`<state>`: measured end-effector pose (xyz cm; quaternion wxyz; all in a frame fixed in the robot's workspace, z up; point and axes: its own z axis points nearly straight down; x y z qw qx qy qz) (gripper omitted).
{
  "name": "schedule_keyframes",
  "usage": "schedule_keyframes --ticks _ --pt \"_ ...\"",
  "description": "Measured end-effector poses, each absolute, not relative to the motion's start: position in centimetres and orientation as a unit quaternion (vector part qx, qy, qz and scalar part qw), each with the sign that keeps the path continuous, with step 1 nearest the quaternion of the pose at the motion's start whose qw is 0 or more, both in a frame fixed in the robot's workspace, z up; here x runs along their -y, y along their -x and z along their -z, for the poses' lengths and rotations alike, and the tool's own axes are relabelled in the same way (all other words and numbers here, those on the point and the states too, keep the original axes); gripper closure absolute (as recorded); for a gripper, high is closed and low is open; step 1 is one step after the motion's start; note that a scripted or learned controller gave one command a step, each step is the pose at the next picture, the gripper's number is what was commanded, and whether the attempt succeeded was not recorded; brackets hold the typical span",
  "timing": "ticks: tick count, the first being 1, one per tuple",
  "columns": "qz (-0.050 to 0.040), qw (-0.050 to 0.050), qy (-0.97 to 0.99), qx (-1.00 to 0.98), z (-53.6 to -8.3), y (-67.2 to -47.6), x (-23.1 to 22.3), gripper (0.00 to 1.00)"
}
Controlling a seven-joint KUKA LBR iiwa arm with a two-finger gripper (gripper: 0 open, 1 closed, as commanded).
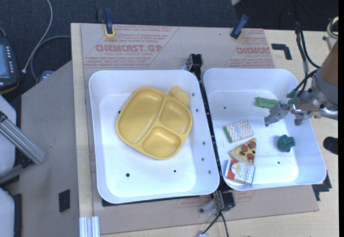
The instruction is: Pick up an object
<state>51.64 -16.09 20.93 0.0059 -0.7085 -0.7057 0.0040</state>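
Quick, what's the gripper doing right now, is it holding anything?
Gripper: over the right bin, beside the green piece; whether it grips anything cannot be told.

Look to three o'clock: your arm (329, 69) is a rounded tan-grey column with black cables (303, 50) curving beside it, and it ends in a gripper (285, 114) of grey metal with dark, angular fingers (273, 116) and small silver fittings
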Motion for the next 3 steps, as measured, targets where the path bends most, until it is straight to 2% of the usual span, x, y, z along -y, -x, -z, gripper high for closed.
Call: schedule_keyframes --ticks 1,3 --pt "-0.0001 0.000 0.707 0.707 -21.7 -51.9 16.1 0.00" --pt "-0.0012 0.003 0.707 0.707 -10.1 -51.6 16.9 0.00"
